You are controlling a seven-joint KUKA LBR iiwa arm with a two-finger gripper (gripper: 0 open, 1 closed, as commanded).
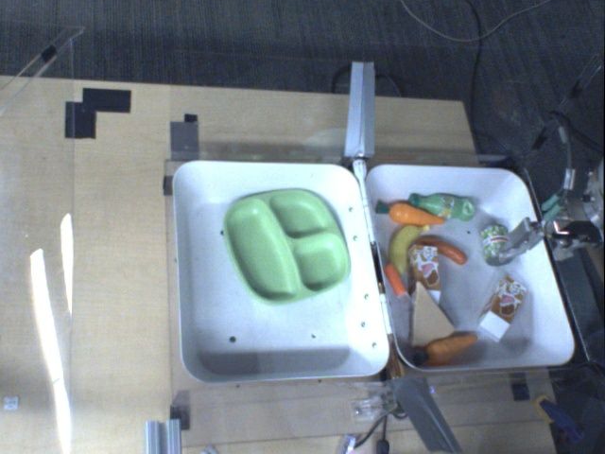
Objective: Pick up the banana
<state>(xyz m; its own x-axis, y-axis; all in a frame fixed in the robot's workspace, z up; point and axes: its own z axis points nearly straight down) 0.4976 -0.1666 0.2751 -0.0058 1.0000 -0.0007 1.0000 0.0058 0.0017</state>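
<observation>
the banana [403, 247] lies in the right bin [558, 340], near that bin's left wall, standing roughly lengthwise along it with its greenish-yellow body curved. a carrot [415, 215] rests just above it, touching or nearly touching its upper end, and a green bottle [444, 204] lies just beyond the carrot toward the bin's far wall. a red sausage-like piece [440, 248] lies just to the right of the banana, and a small printed carton [426, 270] sits below that, close against the banana's lower end. a thin orange-red piece [394, 280] lies along the left wall beside the banana's lower end. a brown triangular piece [430, 318] and a second carrot [450, 347] lie near the bin's near wall. another small carton [505, 305] sits toward the right, and a green-and-white round item [492, 240] lies near the gripper.

the gripper [520, 241] reaches in over the right bin's right rim, low beside the round item and well apart from the banana. i cannot tell whether it is released or clenched; nothing is seen between its parts.

the left bin [194, 282] holds a green divided tray [286, 244], turned at a slant.
</observation>
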